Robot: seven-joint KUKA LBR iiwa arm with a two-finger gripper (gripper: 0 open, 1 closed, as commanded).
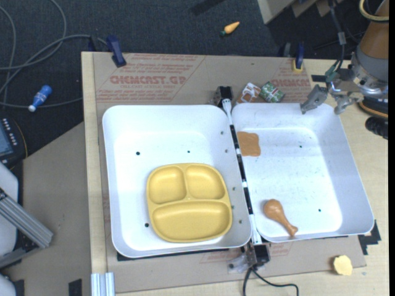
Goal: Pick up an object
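The gripper is seen open and empty at the right bin's far corner. The drumstick is rounded, so it could be squeezed aside.

1. Arm – cut off by the right edge.
2. Gripper – fingers small and blurred, state unclear.
3. Crumpled wrappers behind the right bin – too small to identify.
4. Monitor – cropped at left edge.

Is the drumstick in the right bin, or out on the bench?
In. The drumstick lies flat on the right bin's floor, near its front edge.
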